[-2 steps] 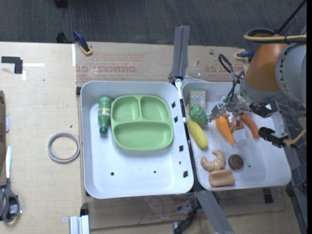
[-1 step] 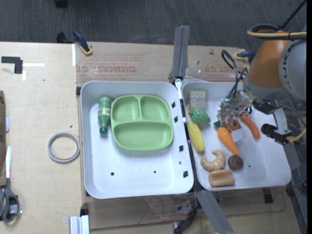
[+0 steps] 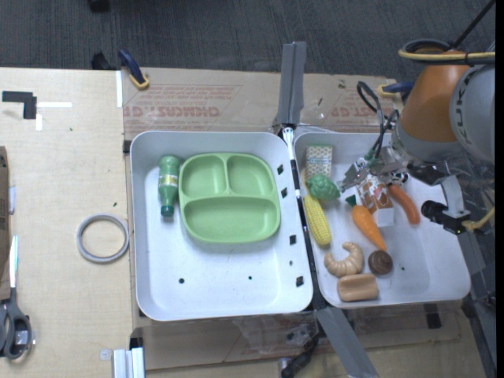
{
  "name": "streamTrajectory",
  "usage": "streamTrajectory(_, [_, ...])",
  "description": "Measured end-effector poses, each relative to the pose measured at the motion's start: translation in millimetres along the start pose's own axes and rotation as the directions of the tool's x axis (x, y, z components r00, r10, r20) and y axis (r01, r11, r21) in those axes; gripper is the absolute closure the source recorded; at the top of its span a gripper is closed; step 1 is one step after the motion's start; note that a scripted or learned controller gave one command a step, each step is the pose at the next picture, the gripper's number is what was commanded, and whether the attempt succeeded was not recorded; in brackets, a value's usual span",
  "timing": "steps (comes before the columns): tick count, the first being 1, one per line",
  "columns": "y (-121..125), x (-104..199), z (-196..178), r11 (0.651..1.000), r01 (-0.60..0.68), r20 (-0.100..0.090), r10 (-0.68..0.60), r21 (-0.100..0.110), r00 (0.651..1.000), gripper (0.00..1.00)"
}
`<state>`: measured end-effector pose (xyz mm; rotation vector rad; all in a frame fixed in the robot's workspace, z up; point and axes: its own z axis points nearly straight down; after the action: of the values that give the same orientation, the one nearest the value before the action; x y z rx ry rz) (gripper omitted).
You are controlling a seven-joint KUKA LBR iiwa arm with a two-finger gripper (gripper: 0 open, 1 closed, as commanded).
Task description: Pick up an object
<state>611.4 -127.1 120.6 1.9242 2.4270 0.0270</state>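
Reaching in from the right, the grey arm with its orange band hangs over the right bin [image 3: 441, 286], its claw [image 3: 364, 176] low among the toy food near the bin's upper middle. Whether the claw is wide or narrow cannot be told; its tip is lost in clutter and cables. Nothing can be seen gripped in it. Just under and beside the claw lies a small orange-and-white packet [image 3: 381, 199], partly hidden. A green broccoli-like piece [image 3: 322, 187] sits just left of the claw, below a pale patterned box [image 3: 319, 161] against the bin's far wall. A yellow corn cob [image 3: 316, 219] lies along the left wall, end toward the broccoli. An orange carrot [image 3: 366, 225] lies slanted in the middle, and a red-orange sausage [image 3: 405, 203] slants to its right. Toward the near wall: a tan croissant [image 3: 345, 260], a dark brown round piece [image 3: 380, 262] just beside it, and a tan bread block [image 3: 357, 287] below both. The left bin [image 3: 220, 290] holds a green divided tray [image 3: 230, 198] and a green bottle [image 3: 168, 184] lying just beside the tray's left edge. On the desk [image 3: 55, 172], left of the bins, rest a grey tape ring [image 3: 103, 237] and scissors [image 3: 14, 325] at the edge.
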Motion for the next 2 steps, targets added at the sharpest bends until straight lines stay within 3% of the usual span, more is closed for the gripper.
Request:
streamTrajectory(1, [-30,-1,12,0.938,0.346,-0.005,-0.346,0.001,0.938,0.00])
streamTrajectory(2, [-27,-5,-2,0.940,0.341,0.004,-0.341,-0.007,0.940,1.00])
